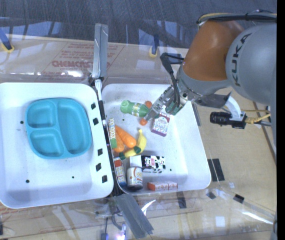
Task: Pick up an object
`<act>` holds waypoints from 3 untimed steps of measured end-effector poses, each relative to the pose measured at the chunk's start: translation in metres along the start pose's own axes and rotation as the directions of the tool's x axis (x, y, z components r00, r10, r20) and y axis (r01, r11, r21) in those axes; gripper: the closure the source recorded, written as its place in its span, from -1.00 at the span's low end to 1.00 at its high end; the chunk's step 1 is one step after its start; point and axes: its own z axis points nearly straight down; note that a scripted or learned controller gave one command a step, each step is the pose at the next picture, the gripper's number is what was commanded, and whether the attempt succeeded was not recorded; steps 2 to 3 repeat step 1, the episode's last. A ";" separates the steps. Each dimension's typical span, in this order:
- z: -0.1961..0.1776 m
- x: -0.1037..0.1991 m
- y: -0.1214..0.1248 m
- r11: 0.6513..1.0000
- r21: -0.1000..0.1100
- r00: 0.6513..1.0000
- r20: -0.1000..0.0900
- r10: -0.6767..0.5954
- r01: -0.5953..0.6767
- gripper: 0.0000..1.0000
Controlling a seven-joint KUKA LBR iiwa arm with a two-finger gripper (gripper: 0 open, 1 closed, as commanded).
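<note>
The likeliest thing to pick is the small purple carton [160,126] in the right bin [195,149], lying near the middle of that bin's upper half. It sits just under the gripper [166,106], touching or nearly touching the tips — I cannot tell which from this slant. Its long side runs roughly up and down the view, tilted a little to the right at the top. The gripper comes in from the upper right, so the carton lies below and slightly left of it; I judge the next move to be a short drop along that line, with the fingers set across the carton's narrow side.

Whether the fingers are spread or closed I cannot tell; the tips blur into the carton's top edge, and I see nothing clearly held between them.

Just left of the gripper lies a green bottle [132,107] on its side, its long axis running left to right, with a small orange piece [144,120] beside it. Further down, a carrot [124,136] and a banana [141,141] lie together, then a black-and-white carton [153,163], a small can [134,176] and a red box [162,186] by the lower rim — all well apart from the gripper.

The left bin [2,149] holds a blue divided plate [58,127].
</note>
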 end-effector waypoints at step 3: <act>0.017 -0.006 -0.063 0.981 0.003 0.981 -0.003 0.195 -0.195 1.00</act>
